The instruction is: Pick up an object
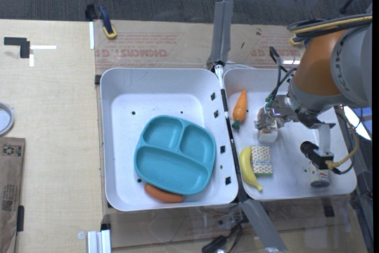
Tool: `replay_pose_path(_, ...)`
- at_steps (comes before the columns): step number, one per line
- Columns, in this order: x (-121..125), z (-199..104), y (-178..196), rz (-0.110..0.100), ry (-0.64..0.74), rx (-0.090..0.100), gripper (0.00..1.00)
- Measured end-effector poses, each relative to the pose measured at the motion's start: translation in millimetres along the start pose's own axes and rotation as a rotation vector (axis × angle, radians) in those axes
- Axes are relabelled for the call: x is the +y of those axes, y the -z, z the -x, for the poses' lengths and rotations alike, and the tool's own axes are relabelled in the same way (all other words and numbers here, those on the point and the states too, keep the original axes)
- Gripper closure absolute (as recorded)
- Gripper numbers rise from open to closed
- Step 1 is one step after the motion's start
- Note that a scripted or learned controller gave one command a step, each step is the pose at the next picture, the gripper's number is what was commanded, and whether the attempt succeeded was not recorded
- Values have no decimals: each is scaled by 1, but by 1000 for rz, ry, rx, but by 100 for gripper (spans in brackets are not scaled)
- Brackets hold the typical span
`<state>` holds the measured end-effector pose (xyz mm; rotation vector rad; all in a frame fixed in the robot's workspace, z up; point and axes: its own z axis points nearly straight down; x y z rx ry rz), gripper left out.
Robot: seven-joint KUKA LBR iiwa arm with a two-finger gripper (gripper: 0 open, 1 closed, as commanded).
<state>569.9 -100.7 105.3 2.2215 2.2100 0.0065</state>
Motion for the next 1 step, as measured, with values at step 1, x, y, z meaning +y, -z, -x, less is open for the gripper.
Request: replay_pose_path(1,13,-37,86,-11,8,2,100)
